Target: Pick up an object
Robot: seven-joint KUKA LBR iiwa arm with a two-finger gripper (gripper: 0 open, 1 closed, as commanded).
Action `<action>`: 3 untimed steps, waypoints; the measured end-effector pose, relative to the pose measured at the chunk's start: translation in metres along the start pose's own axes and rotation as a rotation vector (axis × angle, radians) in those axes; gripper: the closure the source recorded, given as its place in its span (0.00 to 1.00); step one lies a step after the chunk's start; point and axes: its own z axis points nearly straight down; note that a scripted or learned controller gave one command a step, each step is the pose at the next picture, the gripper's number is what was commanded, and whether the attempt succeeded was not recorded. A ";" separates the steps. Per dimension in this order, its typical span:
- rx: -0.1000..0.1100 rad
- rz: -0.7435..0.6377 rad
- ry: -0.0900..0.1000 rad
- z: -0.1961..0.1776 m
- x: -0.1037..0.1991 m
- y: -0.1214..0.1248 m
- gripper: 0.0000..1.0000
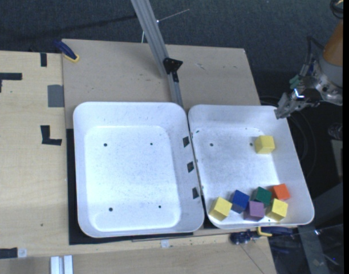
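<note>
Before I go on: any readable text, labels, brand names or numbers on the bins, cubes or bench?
None readable. The cubes in the right bin have plain faces, the left bin bears only dark dots, and the black marks on the bench are tape shapes, not letters.

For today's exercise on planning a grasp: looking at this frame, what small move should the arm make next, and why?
Probably swing the gripper inward and down over the lone yellow cube. The gripper sits at the right bin's upper right rim, that cube lies nearest it, and it stands apart from the cluster of cubes at the bin's lower edge, so it looks easiest to grasp.
</note>
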 end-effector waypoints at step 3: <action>0.007 -0.004 0.002 0.021 0.180 0.025 1.00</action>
